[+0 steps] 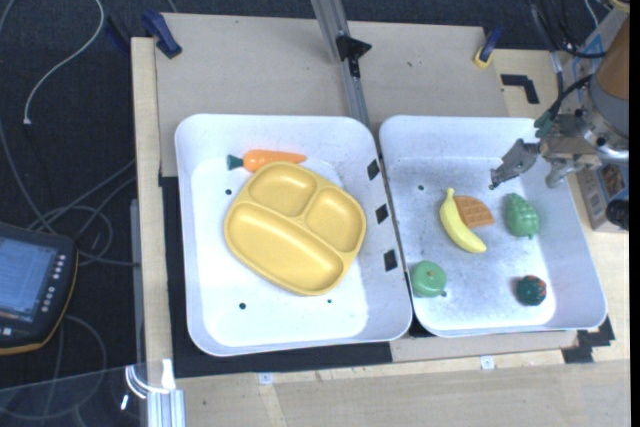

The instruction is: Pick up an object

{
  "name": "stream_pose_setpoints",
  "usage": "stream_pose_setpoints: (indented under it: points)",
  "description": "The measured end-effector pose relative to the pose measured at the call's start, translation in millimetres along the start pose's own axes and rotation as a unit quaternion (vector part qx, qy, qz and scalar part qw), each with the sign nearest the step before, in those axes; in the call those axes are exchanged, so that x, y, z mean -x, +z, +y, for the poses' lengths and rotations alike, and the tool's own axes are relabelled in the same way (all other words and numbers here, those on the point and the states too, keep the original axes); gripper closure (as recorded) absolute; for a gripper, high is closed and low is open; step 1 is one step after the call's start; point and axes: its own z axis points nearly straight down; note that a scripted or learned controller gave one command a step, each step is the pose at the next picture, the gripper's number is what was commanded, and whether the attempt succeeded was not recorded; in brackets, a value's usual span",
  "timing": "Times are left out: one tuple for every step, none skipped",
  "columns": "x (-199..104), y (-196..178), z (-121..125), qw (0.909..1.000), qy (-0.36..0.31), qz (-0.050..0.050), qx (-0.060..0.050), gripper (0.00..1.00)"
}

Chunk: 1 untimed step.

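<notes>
The light wooden bench (250, 55) carries two shallow white plastic bins side by side. The left bin (200, 215) lies well to the left of the claw and holds a yellow three-compartment plastic tray (295, 227), with a small orange toy carrot (270, 158) touching the tray's far edge. The right bin (420, 150) sits under the claw. The grey two-finger gripper (530, 170) hangs at that bin's upper right, its fingers spread wide apart with nothing between them.

Below and to the left of the claw lies a yellow toy banana (458, 223), resting against a flat tan bread-like piece (477, 212). Just below the claw sits a green toy pepper (521, 216), apart from the fingers. Farther down the bin are a green toy apple (429, 279), near the front left corner, and a small dark green and red fruit (530, 290) at the front right. Nothing lies between the claw and the pepper.
</notes>
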Motion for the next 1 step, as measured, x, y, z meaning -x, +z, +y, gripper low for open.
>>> stream_pose_setpoints:
  points:
    - [0.0, 0.0, 0.0, 1.0, 0.0, 0.0, 0.0, 0.0]
